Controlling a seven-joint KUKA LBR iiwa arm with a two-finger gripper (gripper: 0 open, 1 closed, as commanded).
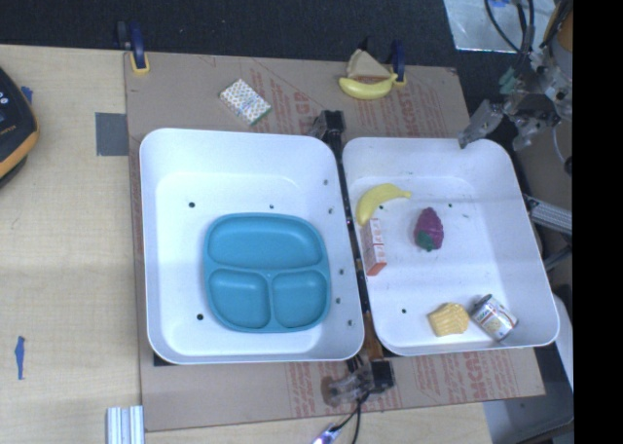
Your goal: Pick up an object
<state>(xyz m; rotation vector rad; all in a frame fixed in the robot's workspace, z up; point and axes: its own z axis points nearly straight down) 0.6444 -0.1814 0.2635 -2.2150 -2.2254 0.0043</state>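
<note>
Objects for picking lie in the right bin: from left to right, a banana above an orange carton, a purple fruit mid-bin, then a yellow piece and a small can at the near edge. The gripper hangs over the bin's far right corner with fingers spread, holding nothing. The purple fruit, its long axis running far-to-near, looks nearest, lying leftward and toward the viewer from the fingers.
</note>
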